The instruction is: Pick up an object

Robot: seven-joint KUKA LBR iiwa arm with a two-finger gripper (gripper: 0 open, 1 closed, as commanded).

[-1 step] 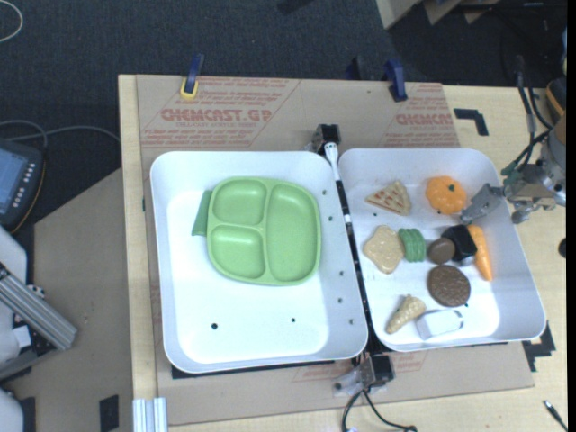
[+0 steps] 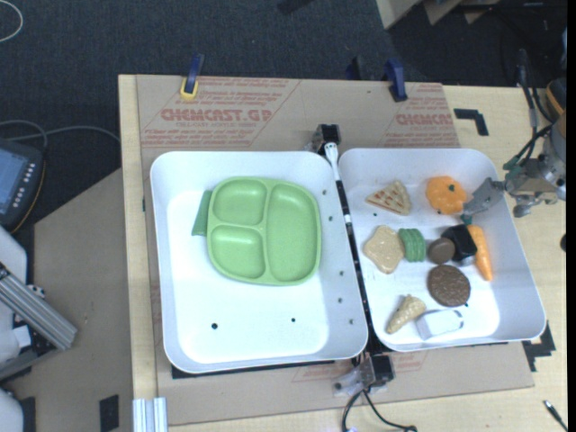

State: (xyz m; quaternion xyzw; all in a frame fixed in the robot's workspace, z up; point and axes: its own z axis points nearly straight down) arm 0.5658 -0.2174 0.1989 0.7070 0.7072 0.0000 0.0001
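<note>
— What lies on the worktop (image 2: 270,106)?

— Two shallow white bins side by side. The left bin (image 2: 180,313) carries a green divided plate (image 2: 265,230) with three sections. The right bin (image 2: 522,286) holds toy food: a waffle wedge (image 2: 390,198) near the top, an orange fruit (image 2: 445,193) to its right, a tan bread slice (image 2: 382,249) touching a green ribbed piece (image 2: 412,244), a small brown round piece (image 2: 441,250), a black block (image 2: 461,242), a carrot (image 2: 481,252) along the right side, a brown cookie (image 2: 448,286), an ice-cream cone (image 2: 405,313) and a white flat piece (image 2: 441,324) at the bottom.

— And the arm?

— It reaches in from the right, the pincer (image 2: 475,203) over the right bin's upper right part, just beside the orange fruit and above the black block. Whether it is parted or closed cannot be told from this view, and nothing is seen gripped in it.
</note>
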